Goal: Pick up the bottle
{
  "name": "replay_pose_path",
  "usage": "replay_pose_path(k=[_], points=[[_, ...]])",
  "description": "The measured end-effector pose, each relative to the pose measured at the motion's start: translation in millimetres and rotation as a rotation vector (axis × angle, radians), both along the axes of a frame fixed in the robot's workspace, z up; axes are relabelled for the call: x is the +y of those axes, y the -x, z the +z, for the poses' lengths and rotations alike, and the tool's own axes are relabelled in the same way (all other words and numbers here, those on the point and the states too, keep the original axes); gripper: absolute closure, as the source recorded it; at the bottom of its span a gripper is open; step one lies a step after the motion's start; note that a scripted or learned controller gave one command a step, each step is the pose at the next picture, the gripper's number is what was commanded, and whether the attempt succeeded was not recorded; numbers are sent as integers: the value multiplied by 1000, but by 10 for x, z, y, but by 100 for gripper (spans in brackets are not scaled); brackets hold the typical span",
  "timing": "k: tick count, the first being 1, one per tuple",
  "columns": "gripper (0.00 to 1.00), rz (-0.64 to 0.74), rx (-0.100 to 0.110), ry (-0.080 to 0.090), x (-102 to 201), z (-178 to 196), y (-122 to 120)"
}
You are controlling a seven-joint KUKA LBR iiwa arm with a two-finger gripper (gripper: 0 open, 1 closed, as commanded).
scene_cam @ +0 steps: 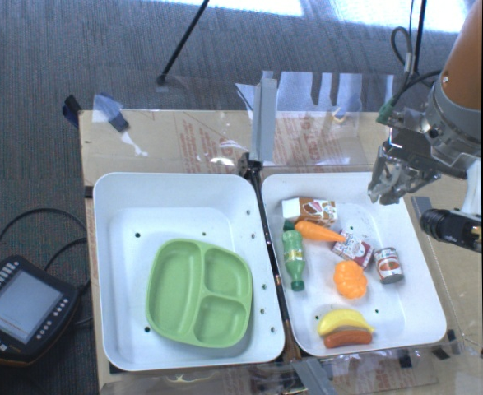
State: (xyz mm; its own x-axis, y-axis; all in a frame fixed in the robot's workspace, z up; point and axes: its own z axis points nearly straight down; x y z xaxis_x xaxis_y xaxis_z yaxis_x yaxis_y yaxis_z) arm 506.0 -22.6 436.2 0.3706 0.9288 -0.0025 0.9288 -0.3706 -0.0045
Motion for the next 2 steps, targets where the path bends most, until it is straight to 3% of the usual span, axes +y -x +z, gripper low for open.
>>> replay_pose_path(k=[1,2], points=[[100,149,0,-1,55,1,256],[100,153,4,0,68,84,242]])
